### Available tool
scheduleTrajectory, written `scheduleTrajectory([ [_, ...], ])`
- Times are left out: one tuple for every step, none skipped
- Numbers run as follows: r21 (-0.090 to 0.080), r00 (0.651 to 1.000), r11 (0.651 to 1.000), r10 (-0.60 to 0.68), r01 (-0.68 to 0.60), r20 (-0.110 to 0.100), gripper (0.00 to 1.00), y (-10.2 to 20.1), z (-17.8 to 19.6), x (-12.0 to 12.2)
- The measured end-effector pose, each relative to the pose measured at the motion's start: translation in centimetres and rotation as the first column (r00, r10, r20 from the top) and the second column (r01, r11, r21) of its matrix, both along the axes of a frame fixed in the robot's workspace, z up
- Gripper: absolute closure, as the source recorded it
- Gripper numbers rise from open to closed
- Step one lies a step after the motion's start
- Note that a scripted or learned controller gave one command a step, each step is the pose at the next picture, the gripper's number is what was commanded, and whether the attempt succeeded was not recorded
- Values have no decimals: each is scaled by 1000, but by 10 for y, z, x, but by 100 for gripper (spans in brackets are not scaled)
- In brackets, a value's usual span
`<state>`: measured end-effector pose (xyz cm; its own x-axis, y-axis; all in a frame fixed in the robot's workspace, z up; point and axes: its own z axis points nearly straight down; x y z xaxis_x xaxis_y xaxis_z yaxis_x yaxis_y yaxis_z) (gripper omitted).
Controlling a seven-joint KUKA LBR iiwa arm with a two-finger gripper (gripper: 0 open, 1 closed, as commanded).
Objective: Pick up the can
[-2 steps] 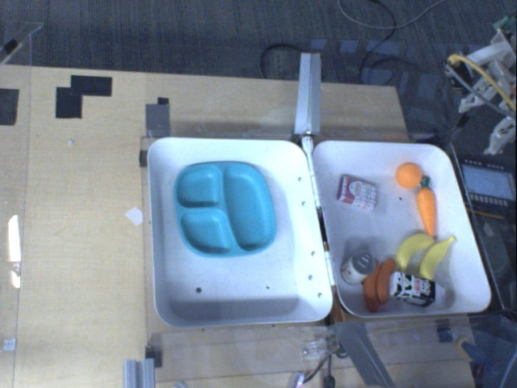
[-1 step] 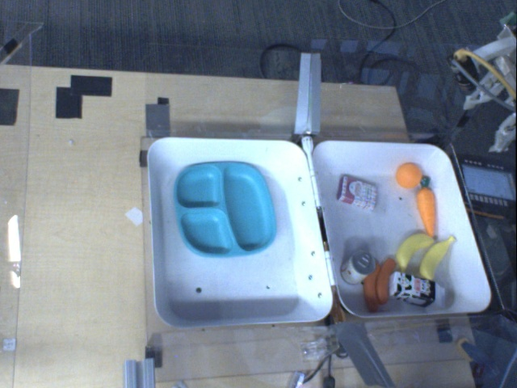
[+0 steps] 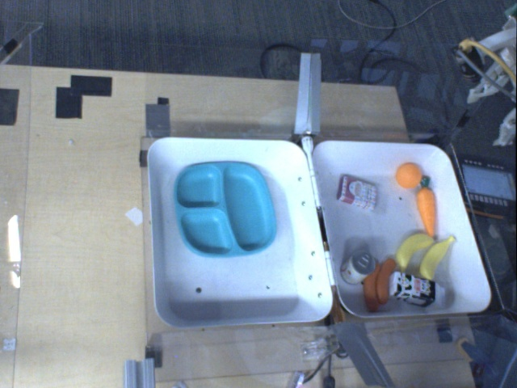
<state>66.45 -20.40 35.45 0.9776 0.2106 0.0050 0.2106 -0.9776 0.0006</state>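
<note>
The can (image 3: 358,267) stands at the right bin's (image 3: 460,186) near edge, beside a carton (image 3: 414,288); the gripper's state cannot be told.

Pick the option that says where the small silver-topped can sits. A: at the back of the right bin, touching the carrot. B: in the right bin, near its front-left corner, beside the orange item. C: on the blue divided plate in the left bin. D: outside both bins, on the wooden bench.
B: the small silver-topped can stands in the right white bin, near its front-left corner, next to the orange item.
</note>
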Motion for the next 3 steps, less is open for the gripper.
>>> scheduleTrajectory([
  [0, 1000, 1000, 6, -6, 5, 100, 2, 12, 1],
  [-3, 961, 961, 275, -275, 0, 100, 0, 79, 0],
  [-2, 959, 959, 283, -283, -1, 100, 10, 82, -37],
])
